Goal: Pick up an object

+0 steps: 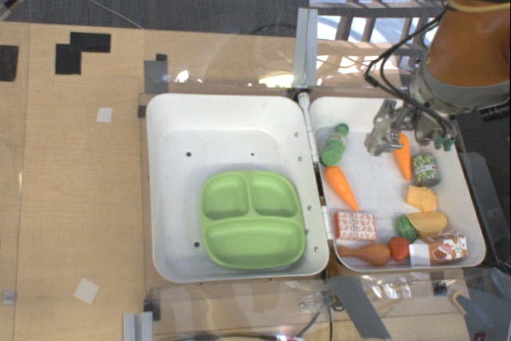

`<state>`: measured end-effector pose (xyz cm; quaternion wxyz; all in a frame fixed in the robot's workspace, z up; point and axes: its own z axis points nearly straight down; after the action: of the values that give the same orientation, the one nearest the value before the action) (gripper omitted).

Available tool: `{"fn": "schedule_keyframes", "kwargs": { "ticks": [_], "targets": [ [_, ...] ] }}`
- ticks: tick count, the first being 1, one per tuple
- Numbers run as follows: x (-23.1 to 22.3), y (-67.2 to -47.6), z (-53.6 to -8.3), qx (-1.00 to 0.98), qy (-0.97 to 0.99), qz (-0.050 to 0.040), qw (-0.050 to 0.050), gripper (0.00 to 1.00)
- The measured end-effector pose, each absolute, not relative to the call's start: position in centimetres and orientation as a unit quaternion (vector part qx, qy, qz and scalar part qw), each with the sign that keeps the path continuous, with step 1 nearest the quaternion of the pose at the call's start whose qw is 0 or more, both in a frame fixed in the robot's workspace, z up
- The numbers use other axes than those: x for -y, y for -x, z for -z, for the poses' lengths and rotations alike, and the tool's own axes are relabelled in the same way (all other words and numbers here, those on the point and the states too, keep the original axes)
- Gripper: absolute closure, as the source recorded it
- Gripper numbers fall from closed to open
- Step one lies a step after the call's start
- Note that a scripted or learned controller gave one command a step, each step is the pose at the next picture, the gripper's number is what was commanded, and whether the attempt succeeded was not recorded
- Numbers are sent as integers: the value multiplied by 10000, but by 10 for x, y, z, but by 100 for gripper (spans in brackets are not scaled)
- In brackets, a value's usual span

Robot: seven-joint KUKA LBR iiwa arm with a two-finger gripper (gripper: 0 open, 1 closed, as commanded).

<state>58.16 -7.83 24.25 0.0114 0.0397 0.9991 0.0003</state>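
Observation:
My gripper (pixel 390 136) hangs low over the upper part of the right bin (pixel 363 124), below the orange wrist band. A small orange carrot (pixel 403 159) lies with its top end right against the gripper's right side; whether it is gripped is unclear. A larger carrot (pixel 342 184) and a green bottle (pixel 334 144) lie to the gripper's left. A green patterned can (pixel 425 169) sits just right of the small carrot.
Lower in the right bin lie a yellow corn piece (pixel 421 197), a yellow block (pixel 432 221), a green pepper (pixel 405 227), a red-and-white box (pixel 354 226), a brown piece (pixel 369 253) and a carton (pixel 439 250). The left bin (pixel 172 172) holds a green divided plate (pixel 254 218).

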Motion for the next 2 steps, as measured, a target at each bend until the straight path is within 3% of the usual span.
{"fn": "schedule_keyframes", "kwargs": {
  "ticks": [1, 2],
  "targets": [
    [96, -644, -285, -9999, -127, 5, 79, 100],
    [94, -646, -298, -9999, -101, 5, 130, 100]
  ]
}}
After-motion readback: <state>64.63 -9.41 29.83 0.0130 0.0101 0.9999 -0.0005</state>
